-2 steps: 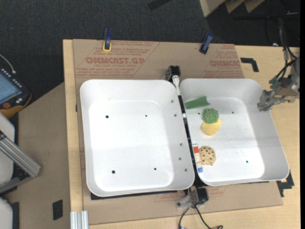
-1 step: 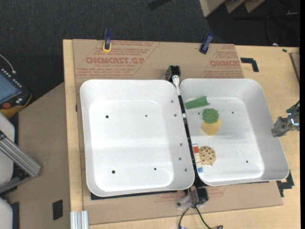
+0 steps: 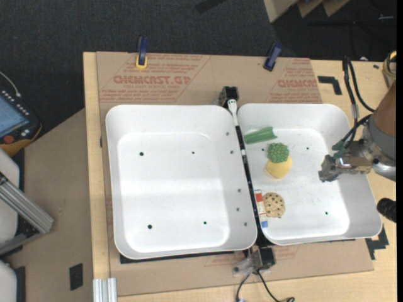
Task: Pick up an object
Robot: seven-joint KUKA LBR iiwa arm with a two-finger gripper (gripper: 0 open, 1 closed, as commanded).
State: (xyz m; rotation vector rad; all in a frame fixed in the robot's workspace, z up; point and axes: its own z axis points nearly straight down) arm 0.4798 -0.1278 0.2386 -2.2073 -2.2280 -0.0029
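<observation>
Over the right bin (image 3: pixel 343 228), near its right wall, the gripper (image 3: pixel 329 170) hangs on the grey arm, with nothing visible between its fingers; whether they stand wide or narrow cannot be told. Well apart from it, toward the bin's left side, lie a green strip (image 3: pixel 259 134), a yellow piece topped with a green clump (image 3: pixel 278 160), and a speckled cookie (image 3: pixel 273 204). Beside it sits the left bin (image 3: pixel 126 187).
</observation>
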